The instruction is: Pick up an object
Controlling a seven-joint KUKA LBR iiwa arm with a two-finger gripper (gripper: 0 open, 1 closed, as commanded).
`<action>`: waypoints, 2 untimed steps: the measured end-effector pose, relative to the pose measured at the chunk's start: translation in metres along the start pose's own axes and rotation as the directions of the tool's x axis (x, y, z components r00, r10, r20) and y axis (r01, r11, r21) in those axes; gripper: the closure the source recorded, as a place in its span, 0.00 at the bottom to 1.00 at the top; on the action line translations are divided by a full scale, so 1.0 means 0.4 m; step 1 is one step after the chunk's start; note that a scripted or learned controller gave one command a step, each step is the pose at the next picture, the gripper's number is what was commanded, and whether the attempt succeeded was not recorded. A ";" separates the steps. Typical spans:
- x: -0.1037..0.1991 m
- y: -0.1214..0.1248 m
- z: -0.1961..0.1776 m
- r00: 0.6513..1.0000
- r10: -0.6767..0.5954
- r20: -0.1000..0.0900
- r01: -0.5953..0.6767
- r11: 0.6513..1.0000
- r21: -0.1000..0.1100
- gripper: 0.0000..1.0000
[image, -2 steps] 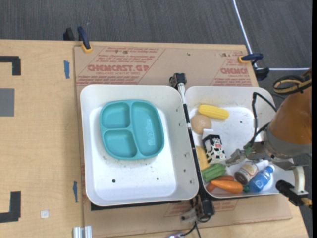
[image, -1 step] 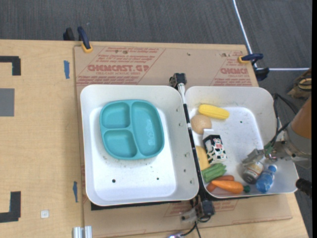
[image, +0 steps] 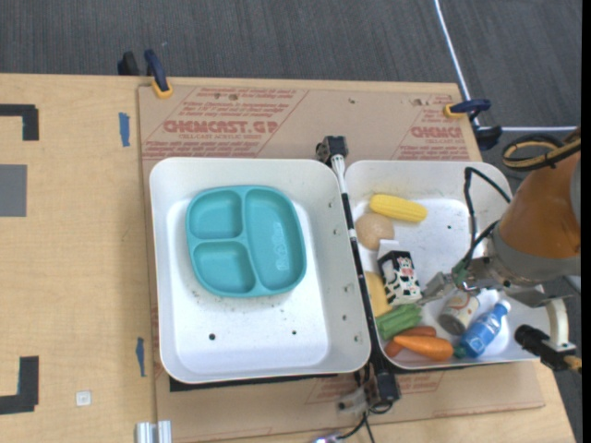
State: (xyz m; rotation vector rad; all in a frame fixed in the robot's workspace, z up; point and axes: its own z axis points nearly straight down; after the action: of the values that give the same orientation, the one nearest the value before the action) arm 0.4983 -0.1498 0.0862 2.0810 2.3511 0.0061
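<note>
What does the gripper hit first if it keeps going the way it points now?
Probably the black-and-white cow toy. The gripper points left across the right bin, and the toy lies just beyond its tips. Height above the toy is unclear, so it might pass over.

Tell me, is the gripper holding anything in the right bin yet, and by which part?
Nothing shows between its fingers. The gripper hangs open over the right bin, beside the cow toy and above the blue bottle.
</note>
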 end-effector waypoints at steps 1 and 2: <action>-0.041 -0.049 -0.001 0.872 -0.490 0.003 0.490 0.872 0.001 0.00; 0.066 -0.034 -0.001 0.709 -0.705 0.005 0.705 0.709 0.001 0.00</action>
State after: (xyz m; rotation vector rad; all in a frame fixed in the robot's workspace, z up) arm 0.4815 -0.1252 0.0867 1.0250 2.9617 -0.0002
